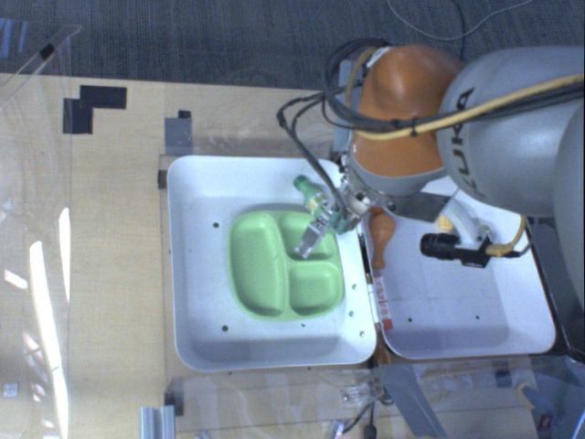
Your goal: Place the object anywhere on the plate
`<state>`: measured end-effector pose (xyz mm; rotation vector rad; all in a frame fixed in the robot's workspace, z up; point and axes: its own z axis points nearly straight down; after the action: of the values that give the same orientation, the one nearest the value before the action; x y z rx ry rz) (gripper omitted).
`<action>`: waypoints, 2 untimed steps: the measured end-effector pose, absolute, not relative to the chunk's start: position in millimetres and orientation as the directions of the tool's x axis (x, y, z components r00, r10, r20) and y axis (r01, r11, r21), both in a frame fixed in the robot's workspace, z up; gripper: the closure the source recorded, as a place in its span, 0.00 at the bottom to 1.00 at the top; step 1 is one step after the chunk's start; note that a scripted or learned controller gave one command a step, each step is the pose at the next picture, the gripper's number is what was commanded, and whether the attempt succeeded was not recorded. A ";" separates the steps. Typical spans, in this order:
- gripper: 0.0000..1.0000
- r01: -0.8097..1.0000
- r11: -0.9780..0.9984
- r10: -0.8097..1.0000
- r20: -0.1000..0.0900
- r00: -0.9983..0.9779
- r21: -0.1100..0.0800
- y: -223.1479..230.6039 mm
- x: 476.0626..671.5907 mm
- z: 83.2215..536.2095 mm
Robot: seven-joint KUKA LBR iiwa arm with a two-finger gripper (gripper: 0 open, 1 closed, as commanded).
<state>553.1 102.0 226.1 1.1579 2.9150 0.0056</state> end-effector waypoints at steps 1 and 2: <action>1.00 0.687 0.727 0.687 -0.006 -0.727 0.010 101.8 555.1 237.7; 0.00 0.687 0.727 0.687 -0.006 -0.727 0.010 101.8 555.0 237.6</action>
<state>555.0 101.8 237.6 1.1571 2.9102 0.0113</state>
